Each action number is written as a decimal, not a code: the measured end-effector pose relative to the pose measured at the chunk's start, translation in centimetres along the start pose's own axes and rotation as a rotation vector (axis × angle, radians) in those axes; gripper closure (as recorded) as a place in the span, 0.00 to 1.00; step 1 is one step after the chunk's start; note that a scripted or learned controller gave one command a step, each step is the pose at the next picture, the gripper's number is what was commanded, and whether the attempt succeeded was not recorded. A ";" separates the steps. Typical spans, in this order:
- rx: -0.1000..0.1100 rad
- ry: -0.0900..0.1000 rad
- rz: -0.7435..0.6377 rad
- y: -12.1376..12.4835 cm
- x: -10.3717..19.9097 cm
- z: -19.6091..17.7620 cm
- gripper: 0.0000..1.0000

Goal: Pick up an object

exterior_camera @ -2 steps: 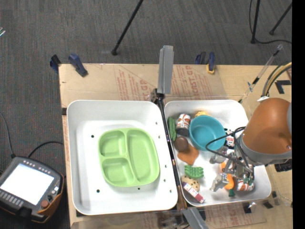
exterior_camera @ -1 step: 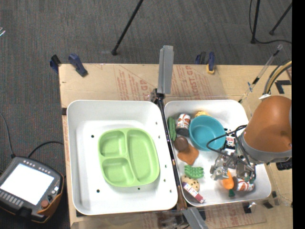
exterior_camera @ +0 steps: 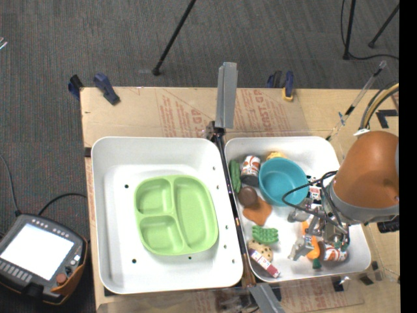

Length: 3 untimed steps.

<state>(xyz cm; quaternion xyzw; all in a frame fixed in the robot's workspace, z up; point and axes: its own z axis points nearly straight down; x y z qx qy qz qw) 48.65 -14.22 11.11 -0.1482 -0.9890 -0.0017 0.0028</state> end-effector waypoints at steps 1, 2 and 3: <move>0.001 -0.002 0.092 -0.4 1.0 2.5 0.00; 0.000 -0.001 0.085 -0.2 0.9 1.6 1.00; 0.000 -0.001 0.085 -0.2 0.9 1.6 0.00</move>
